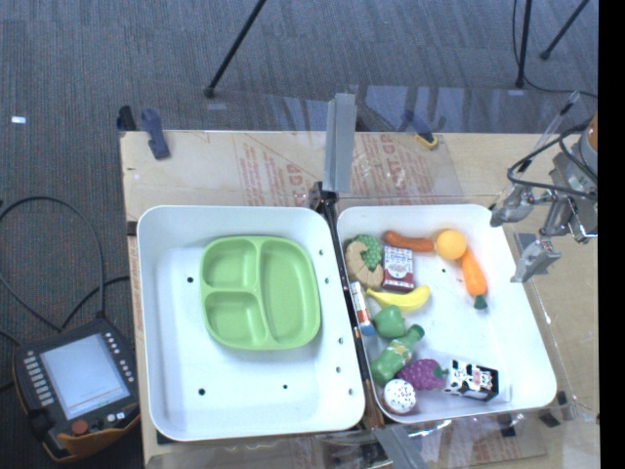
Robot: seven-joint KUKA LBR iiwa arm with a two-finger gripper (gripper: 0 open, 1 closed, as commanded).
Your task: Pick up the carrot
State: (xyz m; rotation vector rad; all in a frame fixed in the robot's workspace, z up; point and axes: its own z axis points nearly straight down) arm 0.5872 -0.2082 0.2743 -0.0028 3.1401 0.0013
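A: Where is the arm's two-finger metal gripper (530, 233) sitting right now?

B: It is hanging at the right edge of the right-hand shallow white bin (540, 345), just outside the rim. Its fingers are spread apart, with nothing between them.

A: And the target?

B: The small orange plastic carrot (474, 275) is lying inside that bin near its right wall, slanted, with its green stem end pointing toward the camera. A round orange toy fruit (450, 244) is touching or almost touching its upper end.

A: So how should the approach be going?

B: I'd judge it should be coming in over the carrot's middle, fingers straddling its narrow width, away from the round fruit so that one is not getting nudged or pinched too.

A: What else is crowding the bin?

B: A yellow toy banana (402, 298), a red-and-white packet (397, 268), a purple bunch of toy grapes (422, 371) and a black-and-white milk carton (474, 380), all lying left of or below the carrot.

A: And the other bin?

B: The left white bin (171, 399) is holding a lime-green divided plastic tray (261, 292), its three compartments bare.
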